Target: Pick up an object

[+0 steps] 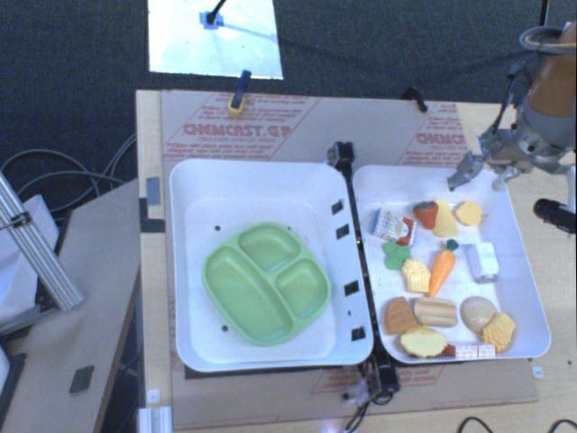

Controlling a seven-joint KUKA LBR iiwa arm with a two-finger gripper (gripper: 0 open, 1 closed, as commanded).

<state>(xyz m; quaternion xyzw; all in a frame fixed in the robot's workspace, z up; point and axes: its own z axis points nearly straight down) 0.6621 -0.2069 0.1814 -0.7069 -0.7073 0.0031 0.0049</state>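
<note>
Orange carrot (441, 271) lies in the right bin (532, 278), standing up-and-down in my view, among other toy food. Farther back my gripper (480, 170) hangs open over the far rim, holding nothing. I'd go down and toward me.

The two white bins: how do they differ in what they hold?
The left bin holds one thing, a green divided plate, lying flat. The right bin holds many small toy foods, among them an orange carrot and a bread roll. The gripper is above the right bin's far edge, not the left bin. Both bins are white and shallow.
</note>
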